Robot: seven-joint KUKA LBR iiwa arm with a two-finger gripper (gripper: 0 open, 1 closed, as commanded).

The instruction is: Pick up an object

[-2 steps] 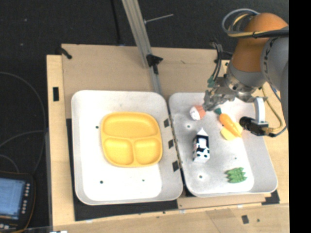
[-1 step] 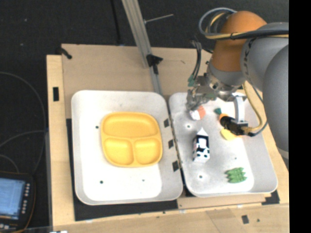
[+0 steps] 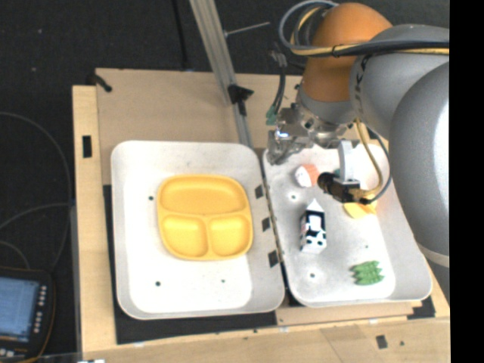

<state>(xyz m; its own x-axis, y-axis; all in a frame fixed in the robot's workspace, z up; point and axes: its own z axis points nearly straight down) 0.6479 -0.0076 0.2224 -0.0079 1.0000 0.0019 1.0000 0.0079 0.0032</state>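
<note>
The right bin (image 3: 393,278) holds several small objects. A black-and-white cow-patterned carton (image 3: 313,230) lies near its middle. A small orange and white piece (image 3: 304,176) sits further back, a yellow piece (image 3: 360,207) lies to the carton's right, and a green ridged piece (image 3: 367,273) rests near the front right. My gripper (image 3: 281,148) hangs over the back left corner of this bin, just left of and behind the orange and white piece. Nothing shows in its grasp.
The left bin (image 3: 136,278) carries a yellow divided plate (image 3: 204,216) at its middle. A slanted metal rail (image 3: 219,59) runs down to the gap between the bins. The big grey arm (image 3: 408,104) covers the right bin's back right part.
</note>
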